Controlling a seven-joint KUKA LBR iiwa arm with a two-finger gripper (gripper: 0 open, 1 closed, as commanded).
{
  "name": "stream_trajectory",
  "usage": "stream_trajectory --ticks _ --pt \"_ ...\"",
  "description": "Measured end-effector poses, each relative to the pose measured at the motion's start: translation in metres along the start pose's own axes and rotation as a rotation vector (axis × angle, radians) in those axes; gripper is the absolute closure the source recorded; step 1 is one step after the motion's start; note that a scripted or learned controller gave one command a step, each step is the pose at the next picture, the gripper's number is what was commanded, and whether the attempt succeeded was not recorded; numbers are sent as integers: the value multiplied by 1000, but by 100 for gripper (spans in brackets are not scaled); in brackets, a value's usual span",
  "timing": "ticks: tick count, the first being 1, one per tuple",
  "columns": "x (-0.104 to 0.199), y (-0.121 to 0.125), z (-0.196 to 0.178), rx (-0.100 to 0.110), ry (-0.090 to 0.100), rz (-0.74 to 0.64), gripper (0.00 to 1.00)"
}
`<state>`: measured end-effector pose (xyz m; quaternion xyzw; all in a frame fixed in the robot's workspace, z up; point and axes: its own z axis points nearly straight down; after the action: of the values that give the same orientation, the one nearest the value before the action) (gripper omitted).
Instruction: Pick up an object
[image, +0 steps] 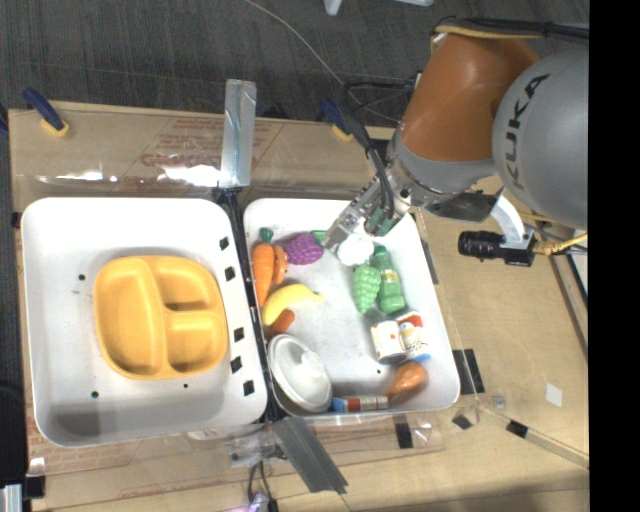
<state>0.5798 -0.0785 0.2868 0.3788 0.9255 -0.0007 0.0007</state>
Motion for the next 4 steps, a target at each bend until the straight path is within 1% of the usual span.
stream_trajectory --ticks 3,4 --pt "-1 3 -31 -1 -6 -17 100" --pt "-66 21 -20 0 0 254 100"
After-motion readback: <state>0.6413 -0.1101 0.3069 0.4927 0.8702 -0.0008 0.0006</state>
